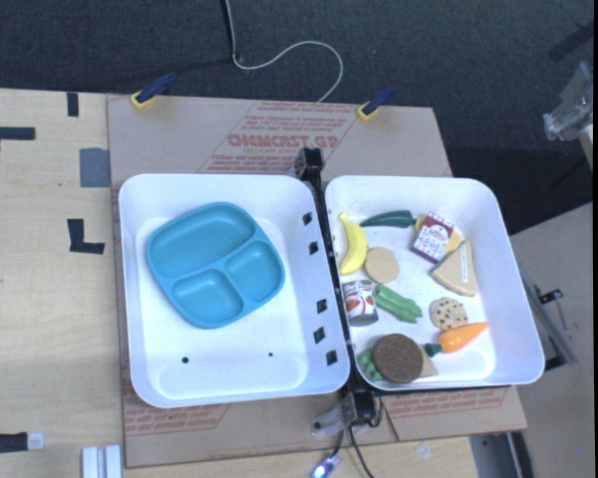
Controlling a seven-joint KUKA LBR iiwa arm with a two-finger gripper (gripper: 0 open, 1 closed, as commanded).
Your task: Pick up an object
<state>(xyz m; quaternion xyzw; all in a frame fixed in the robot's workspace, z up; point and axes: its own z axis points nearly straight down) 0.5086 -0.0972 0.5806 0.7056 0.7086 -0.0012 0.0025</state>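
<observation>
Nearest you, at the front of the right bin (pixel 508 267): 1 dark brown round patty (pixel 397 358), with 1 orange carrot (pixel 461 337) just beside it on the right. Behind these: 1 speckled cookie (pixel 447 313), 1 green pod (pixel 397 304), 1 small can (pixel 359 302) near the bin's left wall. Further back: 1 tan disc (pixel 382 265) touching 1 yellow banana (pixel 352 245), 1 sandwich wedge (pixel 458 269), 1 red box (pixel 434 237), 1 dark green pepper (pixel 389 219). Left bin (pixel 140 347): 1 blue divided plate (pixel 214 264). Every pickable object lies loose in its bin. Arm (pixel 570 108): 1 pale grey part at the upper right edge, well apart from both bins; you cannot tell whether the gripper is released or clenched.
</observation>
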